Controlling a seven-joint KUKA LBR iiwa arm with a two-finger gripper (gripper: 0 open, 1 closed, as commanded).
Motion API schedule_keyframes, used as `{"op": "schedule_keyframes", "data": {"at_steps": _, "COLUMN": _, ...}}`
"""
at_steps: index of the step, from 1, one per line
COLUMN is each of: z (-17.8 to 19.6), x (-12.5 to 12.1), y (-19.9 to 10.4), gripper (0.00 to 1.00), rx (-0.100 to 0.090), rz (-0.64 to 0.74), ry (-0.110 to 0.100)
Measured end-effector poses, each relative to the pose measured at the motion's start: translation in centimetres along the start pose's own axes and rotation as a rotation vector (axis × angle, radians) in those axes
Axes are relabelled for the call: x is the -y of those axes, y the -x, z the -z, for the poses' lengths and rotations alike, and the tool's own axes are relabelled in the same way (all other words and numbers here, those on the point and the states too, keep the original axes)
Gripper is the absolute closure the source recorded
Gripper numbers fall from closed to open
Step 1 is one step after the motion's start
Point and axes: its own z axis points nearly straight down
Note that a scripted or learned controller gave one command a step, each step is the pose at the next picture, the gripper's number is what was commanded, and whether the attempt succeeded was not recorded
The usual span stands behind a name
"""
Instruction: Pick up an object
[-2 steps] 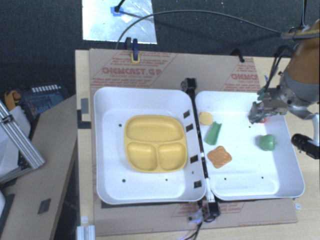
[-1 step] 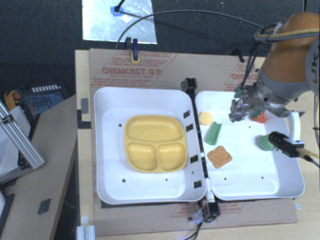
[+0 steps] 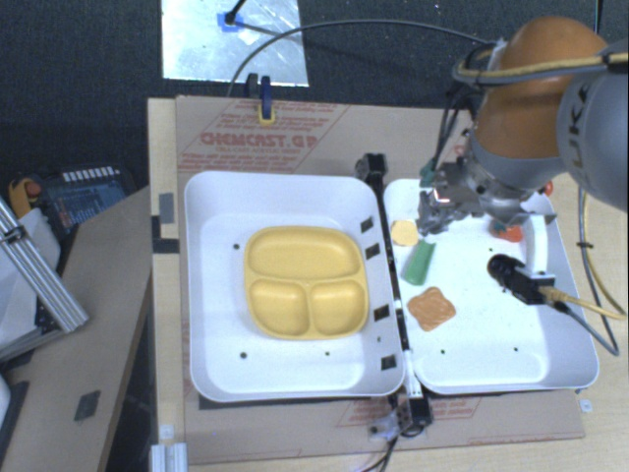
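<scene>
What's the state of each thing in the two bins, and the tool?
tray: flat, right way up in left bin, compartments empty
green piece: lying in right bin, near the divider
disc: flat, beside green piece
brown piece: flat, apart from the others
red piece: mostly hidden by the arm
tool: over right bin, close to disc and green piece

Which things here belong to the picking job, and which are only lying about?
For the job: gripper; green piece, round yellow piece and brown flat piece in the right bin; yellow divided tray in the left bin.

Lying about: silver sheet; cardboard under the bins; metal rail at the left.
</scene>
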Motion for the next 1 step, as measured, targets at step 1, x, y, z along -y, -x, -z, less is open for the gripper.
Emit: {"op": "schedule_keyframes", "data": {"at_steps": 1, "z": -1.99, "x": -0.20, "y": -5.99, "gripper": 1.00, "rx": 0.000, "rz": 0.001, "ry": -0.003}}
